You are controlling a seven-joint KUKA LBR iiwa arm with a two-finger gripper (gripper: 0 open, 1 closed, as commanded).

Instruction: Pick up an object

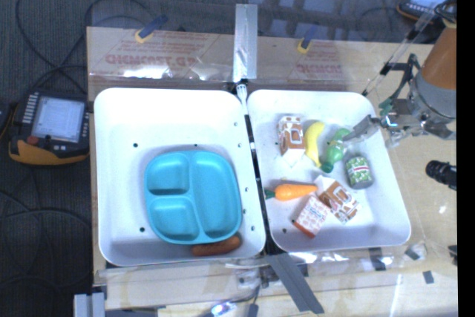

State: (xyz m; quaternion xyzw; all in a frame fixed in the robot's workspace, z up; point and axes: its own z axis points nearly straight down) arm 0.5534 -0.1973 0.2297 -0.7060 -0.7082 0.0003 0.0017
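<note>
Objects for picking lie in your right bin (386, 234): a small carton (291, 134) at the upper left, a banana (315, 139) just beside it, a green bottle (335, 148) touching the banana, a green can (359, 171) below that, a carrot (294, 191) near the middle, and two more little cartons (312, 217) (341, 202) against each other toward the near edge. Your gripper (369, 127) hangs at the bin's upper right, close above the green bottle and apart from the rest. Whether the jaws are spread or pressed together cannot be told at this slant, and nothing shows between them. All of these look like light toy food, so weight should not trouble you. You would likely find the bottle and the can hard, smooth and rounded, apt to roll or squirt out of a pinch; take either across its narrow width, square to its long axis. The cartons offer flat, stiff faces and seem the safer grip, though the lower pair sit too close for easy entry. The left bin (111, 159) holds a blue divided plate (194, 193) and a sausage (217, 246) at its near rim.
</note>
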